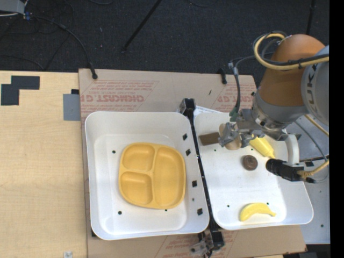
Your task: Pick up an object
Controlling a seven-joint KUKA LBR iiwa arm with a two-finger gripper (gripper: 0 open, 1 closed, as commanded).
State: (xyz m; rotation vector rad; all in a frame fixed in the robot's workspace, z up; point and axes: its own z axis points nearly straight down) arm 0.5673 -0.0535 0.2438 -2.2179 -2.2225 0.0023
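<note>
We see two white bins side by side: the left bin (99,144) holds a yellow divided plate (152,175), lying flat near its middle. The right bin (301,208) holds a yellow banana (256,212) near its front edge, a small brown round obj (249,162) nearer the middle, and a yellow block-like piece (263,146) just beside the arm's wrist, prob. a toy but too blurred to name. The gripper (232,137) sits low over the right bin's back part, w/ a brownish flat thing (208,139) just left of it. We can't tell the gripper's state. The banana lies well apart from it.
</note>
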